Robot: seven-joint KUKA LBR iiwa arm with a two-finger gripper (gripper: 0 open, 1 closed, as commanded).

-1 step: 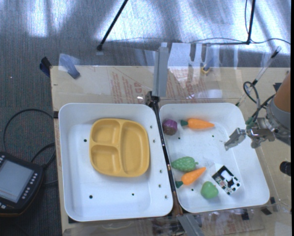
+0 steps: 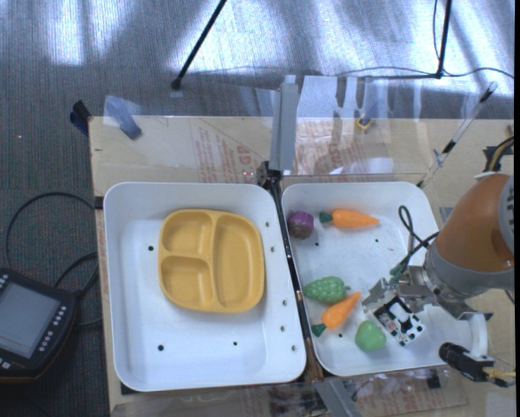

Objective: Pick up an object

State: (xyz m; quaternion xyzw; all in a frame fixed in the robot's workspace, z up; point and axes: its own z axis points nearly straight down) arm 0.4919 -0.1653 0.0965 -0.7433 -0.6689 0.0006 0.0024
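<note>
lying in the right-hand shallow white plastic bin (image 2: 416, 200) are 5 toy foods. a small light-green rounded plastic piece (image 2: 370, 335) sits near the bin's front edge, smooth and pale, just left of the gripper (image 2: 397, 316) and very close to it; whether they touch cannot be told. just left of that piece an orange plastic carrot with a green stem end (image 2: 338, 312) lies at a slant, its green end toward the bin's front-left. its upper end lies just beside a bumpy dark-green plastic vegetable (image 2: 327, 288), which is nearer the bin's middle-left. farther back, a second orange plastic carrot with a green top (image 2: 350, 219) lies roughly crosswise, and a small dark purple round plastic piece (image 2: 301, 224) rests just left of it, close to the wall shared by the 2 bins.

the grey arm with its broad orange band (image 2: 473, 228) enters from the right and bends down over the right bin's front-right part. the black-and-white gripper hangs low over the bin floor, tilted toward the front-left. nothing is seen pinched in it, and whether its tips are spread or pressed together cannot be told.

in the left-hand shallow white plastic bin (image 2: 138, 354) a yellow plastic plate with 3 compartments (image 2: 212, 260) lies flat, a little back of centre. a dark tablet-like controller (image 2: 21, 320) rests on the floor, left of the bench.
</note>
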